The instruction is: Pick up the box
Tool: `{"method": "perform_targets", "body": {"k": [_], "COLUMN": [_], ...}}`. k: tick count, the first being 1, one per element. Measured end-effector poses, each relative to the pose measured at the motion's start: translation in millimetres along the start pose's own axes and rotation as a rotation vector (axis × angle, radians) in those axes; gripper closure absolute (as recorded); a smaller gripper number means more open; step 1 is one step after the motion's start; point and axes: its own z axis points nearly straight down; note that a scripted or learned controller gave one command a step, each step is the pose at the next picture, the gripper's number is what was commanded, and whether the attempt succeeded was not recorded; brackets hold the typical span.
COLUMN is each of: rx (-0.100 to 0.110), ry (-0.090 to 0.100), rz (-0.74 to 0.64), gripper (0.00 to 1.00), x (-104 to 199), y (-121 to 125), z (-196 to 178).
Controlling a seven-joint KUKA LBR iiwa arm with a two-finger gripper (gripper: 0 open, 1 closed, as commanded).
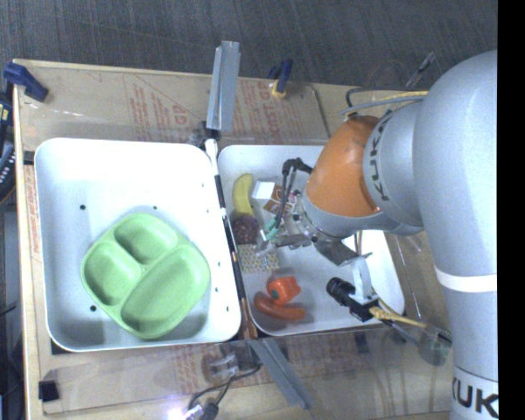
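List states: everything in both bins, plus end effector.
Green plate: upright in left bin, compartments empty.
Banana: lying by right bin's left wall.
Box: beside banana, partly hidden by arm.
Dark round item: lying beside banana.
Orange-red item: lying at right bin's near end.
End effector: low in right bin, next to box.
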Motion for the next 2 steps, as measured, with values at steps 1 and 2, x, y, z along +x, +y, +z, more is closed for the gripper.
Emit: {"method": "perform_targets", "body": {"k": [1,2], "rx": [0.01,0.016], "ry": [0.019,0.016], "rz": [-0.202,0.366], "gripper": [1.0,1.0], "x": [56.8,32.4], "y": [10.2,-36.9], "z": [-118.6,-164.9]}}
